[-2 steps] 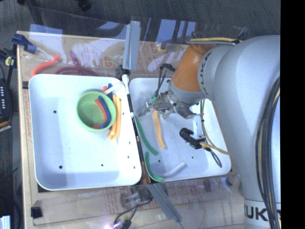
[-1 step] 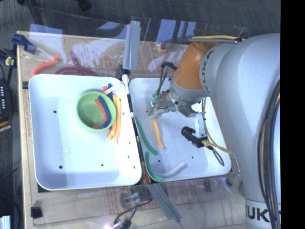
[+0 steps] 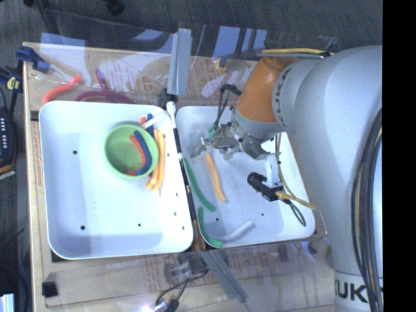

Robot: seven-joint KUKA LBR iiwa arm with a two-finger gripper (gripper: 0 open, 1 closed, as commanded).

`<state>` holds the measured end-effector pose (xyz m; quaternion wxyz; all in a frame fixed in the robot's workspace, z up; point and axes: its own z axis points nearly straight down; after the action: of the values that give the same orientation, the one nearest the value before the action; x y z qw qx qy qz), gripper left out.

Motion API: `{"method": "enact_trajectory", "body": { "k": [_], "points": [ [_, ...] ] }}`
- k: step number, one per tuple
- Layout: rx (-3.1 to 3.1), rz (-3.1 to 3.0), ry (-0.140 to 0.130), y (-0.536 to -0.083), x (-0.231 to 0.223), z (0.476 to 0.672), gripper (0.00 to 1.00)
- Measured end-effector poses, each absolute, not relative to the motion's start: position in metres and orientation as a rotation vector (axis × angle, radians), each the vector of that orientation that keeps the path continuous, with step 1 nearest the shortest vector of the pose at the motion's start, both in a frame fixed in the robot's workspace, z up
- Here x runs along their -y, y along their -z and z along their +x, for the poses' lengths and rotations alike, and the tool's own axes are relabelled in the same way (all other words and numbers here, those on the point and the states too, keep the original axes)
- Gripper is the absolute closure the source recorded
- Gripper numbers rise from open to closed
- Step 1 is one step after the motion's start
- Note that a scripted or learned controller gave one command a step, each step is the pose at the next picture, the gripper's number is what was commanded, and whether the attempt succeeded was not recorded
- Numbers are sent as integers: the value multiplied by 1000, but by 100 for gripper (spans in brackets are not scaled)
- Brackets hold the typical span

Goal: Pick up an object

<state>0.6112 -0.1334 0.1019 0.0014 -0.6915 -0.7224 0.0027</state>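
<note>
The grey arm (image 3: 325, 109) with its orange band (image 3: 259, 90) is seen over the right bin (image 3: 286, 229), reaching in from the right; 2 shallow white bins are set side by side on the bench (image 3: 117, 70). The left bin (image 3: 71, 220) holds a green bowl (image 3: 120, 149) with red and blue strips inside it, and orange strips lie against the bowl's right side. The gripper (image 3: 218, 143) is positioned low near the right bin's upper left; whether it is clenched or released cannot be told. An orange strip (image 3: 215, 178) lies just below the gripper; a green strip (image 3: 198, 190) lies beside it; a white piece (image 3: 238, 230) rests near the bin's lower edge.
</note>
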Motion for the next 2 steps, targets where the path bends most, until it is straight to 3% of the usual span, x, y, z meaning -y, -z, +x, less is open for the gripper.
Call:
{"method": "enact_trajectory", "body": {
  "k": [1, 2],
  "points": [
    [2269, -2168, -8, -112, 133, 612, 100],
    [2270, -2168, -9, -112, 133, 612, 0]
  ]
}}
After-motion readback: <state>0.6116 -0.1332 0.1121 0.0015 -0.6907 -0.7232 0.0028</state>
